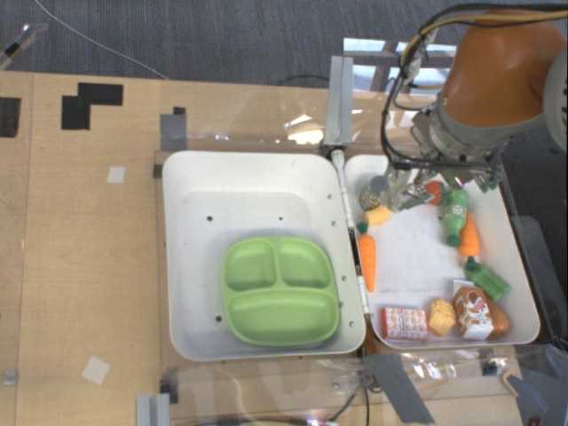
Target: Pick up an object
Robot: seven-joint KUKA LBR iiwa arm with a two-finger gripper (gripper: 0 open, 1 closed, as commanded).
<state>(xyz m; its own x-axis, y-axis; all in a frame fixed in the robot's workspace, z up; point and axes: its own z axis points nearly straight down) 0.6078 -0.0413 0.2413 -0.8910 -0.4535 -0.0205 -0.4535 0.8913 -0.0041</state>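
Gripper [401, 192]: low over the upper-left corner of the right bin [417, 278], under the orange-banded wrist; whether open or closed cannot be told, since wrist and cabling cover it.
Target, as judged: small yellow toy [378, 215], just beside the gripper at about 8 o'clock from it, close to touching; not seen between anything, so not counted as held.
Reason for pose: reaching in from 3 o'clock and hanging over the corner cluster, probably lining up on the yellow toy.
Carrot [367, 260]: at 6 o'clock from the yellow toy, lying along the bin's left wall, tip pointing down.
Green bottle [455, 215]: at 3 o'clock from the gripper, near; orange piece [469, 239] just below it, touching or nearly so.
Green block [486, 280]: toward 4 o'clock, by the right wall.
Bottom row: red-and-white box [405, 323], golden pastry-like toy [441, 317], brown packet [477, 313], side by side at 6 o'clock of the bin.
Left bin [191, 202]: green divided plate [280, 289], lying flat, well apart from the gripper.
Surface [80, 264]: wooden, carrying both bins.
Risk: crowded corner, walls close, easy to nudge the toy aside.
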